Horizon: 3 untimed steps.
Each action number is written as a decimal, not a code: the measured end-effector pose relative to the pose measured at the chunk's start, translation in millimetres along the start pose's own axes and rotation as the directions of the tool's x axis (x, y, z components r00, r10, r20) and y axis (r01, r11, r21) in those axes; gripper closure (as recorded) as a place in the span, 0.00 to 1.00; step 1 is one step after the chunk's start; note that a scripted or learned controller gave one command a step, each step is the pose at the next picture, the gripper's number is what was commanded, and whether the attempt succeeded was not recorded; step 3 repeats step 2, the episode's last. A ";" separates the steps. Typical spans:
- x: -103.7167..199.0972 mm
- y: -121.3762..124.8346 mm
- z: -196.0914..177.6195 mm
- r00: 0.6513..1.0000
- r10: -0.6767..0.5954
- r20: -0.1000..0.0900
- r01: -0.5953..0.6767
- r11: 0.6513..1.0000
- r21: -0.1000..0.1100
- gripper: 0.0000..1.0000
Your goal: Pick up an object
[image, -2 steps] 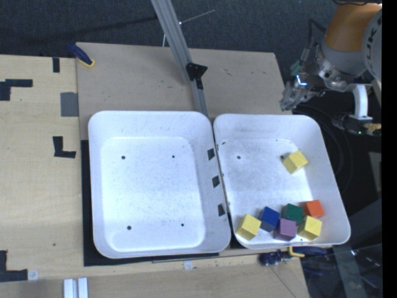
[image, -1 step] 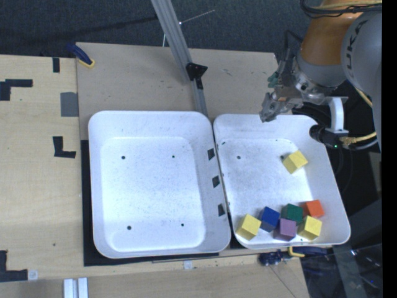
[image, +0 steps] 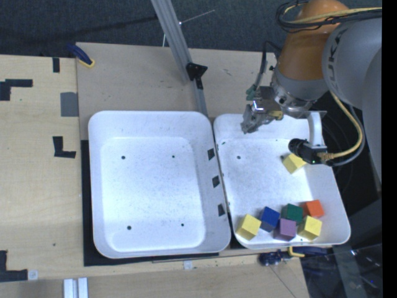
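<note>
My gripper (image: pixel 251 124) hangs over the far left corner of the right bin (image: pixel 260 172), fingers pointing down, with nothing visible between them. A yellow block (image: pixel 294 162) lies alone near the bin's right wall. Several blocks cluster at the bin's near edge: a yellow one (image: pixel 249 226), a blue one (image: pixel 270 217), a green one (image: pixel 291 213), a purple one (image: pixel 287 228), an orange one (image: pixel 314 208) and another yellow one (image: pixel 311 228). The gripper is well away from all of them.
The left bin (image: pixel 149 185) stands beside the right one, their rims touching. A slanted metal bar (image: pixel 177 36) rises behind the bins. A black cable with a yellow sleeve (image: pixel 335 157) loops by the right bin's rim.
</note>
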<state>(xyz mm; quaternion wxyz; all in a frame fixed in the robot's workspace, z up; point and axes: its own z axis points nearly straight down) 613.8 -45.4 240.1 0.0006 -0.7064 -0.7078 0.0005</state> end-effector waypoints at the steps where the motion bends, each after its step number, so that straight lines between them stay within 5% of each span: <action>1: 53.9 -17.7 -7.5 1.000 -0.005 -0.002 0.005 1.000 0.001 1.00; 2: 107.6 -37.1 -11.9 1.000 -0.006 -0.002 0.006 1.000 0.001 1.00; 3: 107.6 -37.1 -11.9 1.000 -0.006 -0.002 0.006 1.000 0.001 1.00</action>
